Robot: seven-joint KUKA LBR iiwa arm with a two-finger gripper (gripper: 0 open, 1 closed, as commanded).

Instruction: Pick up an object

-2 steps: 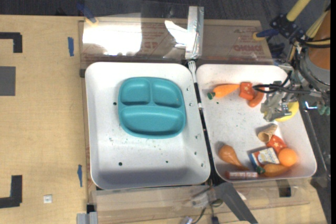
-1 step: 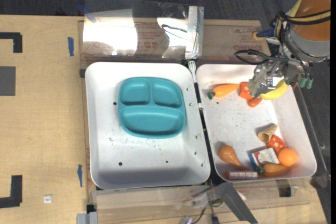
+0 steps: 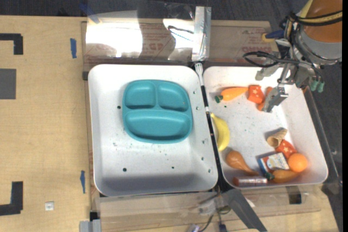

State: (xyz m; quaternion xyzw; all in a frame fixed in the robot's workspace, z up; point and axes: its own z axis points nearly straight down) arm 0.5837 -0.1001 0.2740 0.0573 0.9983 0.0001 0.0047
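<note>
Pincer point(image 3: 272, 99) hangs over the right bin's point(image 3: 318, 133) far end, just beside the orange block point(image 3: 255, 93) and toy carrot point(image 3: 232, 94) — can't tell if it's wide or narrow. Carrot looks light, hard, slick — I'd grab its thick middle.

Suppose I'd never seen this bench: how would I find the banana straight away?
Start at the right-hand shallow white bin, the one the grey arm's gripper hangs over. Follow its left wall about halfway down: the curved yellow banana lies against it. It is the bin's only yellow thing; the neighbouring carrot-shaped toy is orange.
</note>
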